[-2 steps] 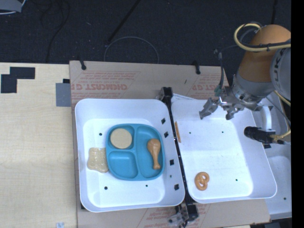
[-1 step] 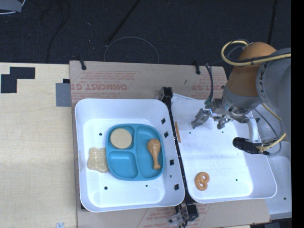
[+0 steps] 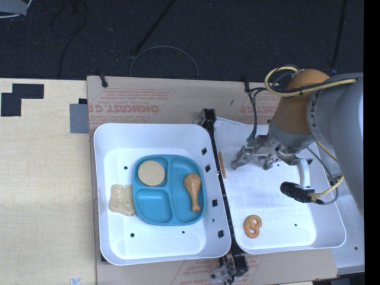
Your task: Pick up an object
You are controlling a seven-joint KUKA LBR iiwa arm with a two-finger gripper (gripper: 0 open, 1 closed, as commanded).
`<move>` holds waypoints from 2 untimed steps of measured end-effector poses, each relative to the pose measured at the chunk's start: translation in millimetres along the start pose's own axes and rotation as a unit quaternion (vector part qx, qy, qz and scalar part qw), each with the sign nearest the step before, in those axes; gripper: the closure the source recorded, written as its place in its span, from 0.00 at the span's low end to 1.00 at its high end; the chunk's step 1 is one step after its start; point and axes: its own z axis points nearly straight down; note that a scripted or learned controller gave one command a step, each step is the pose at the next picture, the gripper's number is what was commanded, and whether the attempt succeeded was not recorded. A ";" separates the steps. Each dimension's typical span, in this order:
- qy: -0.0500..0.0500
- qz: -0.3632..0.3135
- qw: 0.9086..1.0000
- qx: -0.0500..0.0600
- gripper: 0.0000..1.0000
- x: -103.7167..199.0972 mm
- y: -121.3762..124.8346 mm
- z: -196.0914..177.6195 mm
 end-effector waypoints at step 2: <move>-0.001 0.002 1.000 -0.005 1.00 -6.8 -7.3 -71.0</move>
